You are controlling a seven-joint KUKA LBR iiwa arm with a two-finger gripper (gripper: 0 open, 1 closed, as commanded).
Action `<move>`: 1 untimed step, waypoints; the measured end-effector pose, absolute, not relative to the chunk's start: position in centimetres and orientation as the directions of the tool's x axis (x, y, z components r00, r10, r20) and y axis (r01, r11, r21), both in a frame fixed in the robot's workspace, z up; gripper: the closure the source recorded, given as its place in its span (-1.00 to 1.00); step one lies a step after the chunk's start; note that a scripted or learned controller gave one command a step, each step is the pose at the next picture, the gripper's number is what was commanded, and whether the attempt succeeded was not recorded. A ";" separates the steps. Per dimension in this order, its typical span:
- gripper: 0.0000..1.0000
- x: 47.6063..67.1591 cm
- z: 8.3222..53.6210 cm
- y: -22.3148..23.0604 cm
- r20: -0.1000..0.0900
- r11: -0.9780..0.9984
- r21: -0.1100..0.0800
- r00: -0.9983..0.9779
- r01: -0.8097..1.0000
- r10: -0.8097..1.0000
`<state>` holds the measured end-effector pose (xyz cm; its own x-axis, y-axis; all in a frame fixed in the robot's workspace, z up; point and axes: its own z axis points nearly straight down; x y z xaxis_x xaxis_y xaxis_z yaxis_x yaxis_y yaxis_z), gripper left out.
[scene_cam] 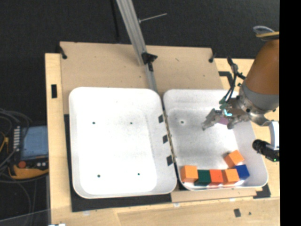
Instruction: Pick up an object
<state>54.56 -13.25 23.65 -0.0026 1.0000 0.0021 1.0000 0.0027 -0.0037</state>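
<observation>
**Blocks low, gripper above them**

Blocks (215, 175) sit bunched along the near edge of the right bin (188, 102), orange, green and blue touching in a row, one orange tilted on top. The gripper (217, 119) hangs over the bin's bare middle, well apart from them, fingers spread, nothing between them. Left bin (80, 126) alongside.

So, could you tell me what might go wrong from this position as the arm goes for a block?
The blocks are packed in a tight row against the right bin's near wall, so the fingers may find no gap beside any one block and could jam on a neighbour or the wall. The gripper hangs over bare floor farther back, well away from them; closing there would likely catch nothing.
</observation>
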 end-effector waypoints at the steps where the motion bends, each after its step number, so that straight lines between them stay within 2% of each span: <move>1: -1.00 54.6 23.9 -13.3 0.001 0.000 0.002 0.000 1.000 1.000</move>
<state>54.65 -13.30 23.88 -0.0005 1.0000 0.0007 1.0000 0.0005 0.0015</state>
